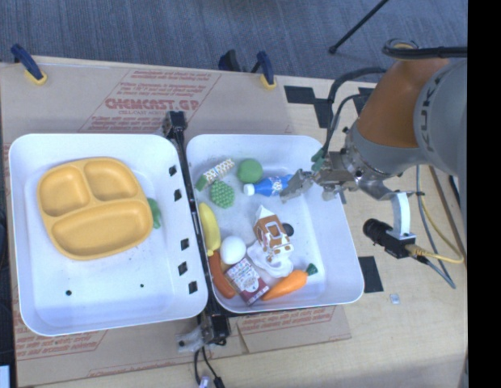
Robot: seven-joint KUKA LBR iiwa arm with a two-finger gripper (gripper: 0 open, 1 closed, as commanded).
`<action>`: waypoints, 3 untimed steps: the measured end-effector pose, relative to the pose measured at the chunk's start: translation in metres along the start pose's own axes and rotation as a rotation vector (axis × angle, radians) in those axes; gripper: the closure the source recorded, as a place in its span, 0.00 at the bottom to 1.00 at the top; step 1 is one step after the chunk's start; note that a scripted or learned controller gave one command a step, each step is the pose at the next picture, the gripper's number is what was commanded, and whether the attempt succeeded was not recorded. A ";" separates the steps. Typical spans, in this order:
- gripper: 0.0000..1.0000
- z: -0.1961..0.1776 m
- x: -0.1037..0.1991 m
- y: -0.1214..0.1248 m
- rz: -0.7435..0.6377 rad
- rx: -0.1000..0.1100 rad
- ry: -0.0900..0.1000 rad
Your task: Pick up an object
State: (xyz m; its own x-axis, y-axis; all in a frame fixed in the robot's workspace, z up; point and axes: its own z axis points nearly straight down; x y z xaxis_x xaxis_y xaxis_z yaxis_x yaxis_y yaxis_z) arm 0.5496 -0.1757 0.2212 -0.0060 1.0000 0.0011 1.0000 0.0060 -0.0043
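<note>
hand (301, 183) perhaps touching blue bottle (267, 187), opening unclear

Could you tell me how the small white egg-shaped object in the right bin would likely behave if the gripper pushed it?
The small white egg-shaped object looks smooth and rounded, so it would probably roll or slip aside. The yellow banana beside it may limit that.

Grey arm, orange band, metal gripper

The arm (444, 103) shows a smooth grey shell with a broad orange band (392, 107) above the wrist; black cables loop at its ten o'clock, and the gripper (303, 183) is dull grey metal, small and angular.
</note>
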 end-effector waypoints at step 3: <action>1.00 -0.024 0.103 -0.038 -0.009 -0.003 0.000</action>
